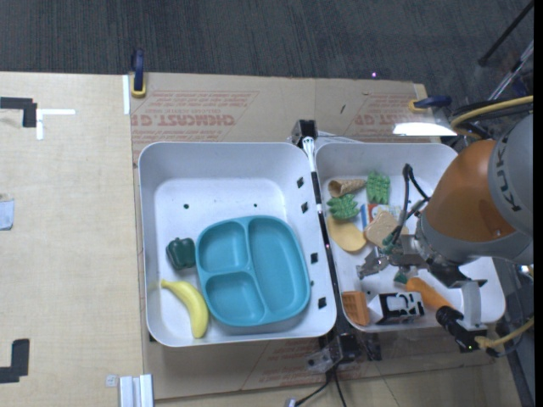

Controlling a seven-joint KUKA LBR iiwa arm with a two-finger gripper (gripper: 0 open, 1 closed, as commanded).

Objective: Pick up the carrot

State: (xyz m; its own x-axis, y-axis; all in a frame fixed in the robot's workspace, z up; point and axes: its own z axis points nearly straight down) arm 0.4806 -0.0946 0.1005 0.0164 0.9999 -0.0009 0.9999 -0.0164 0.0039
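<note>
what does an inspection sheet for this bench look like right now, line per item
surface: cardboard-covered bench bearing a left bin and a right bin
job's things: carrot in the right bin, partly under the arm
clutter: teal tray, banana, dark green pepper in left bin; toy foods in right bin
grippers: gripper low in the right bin, beside the carrot
cables: yellow hose by the arm
surroundings: dark carpet
</note>
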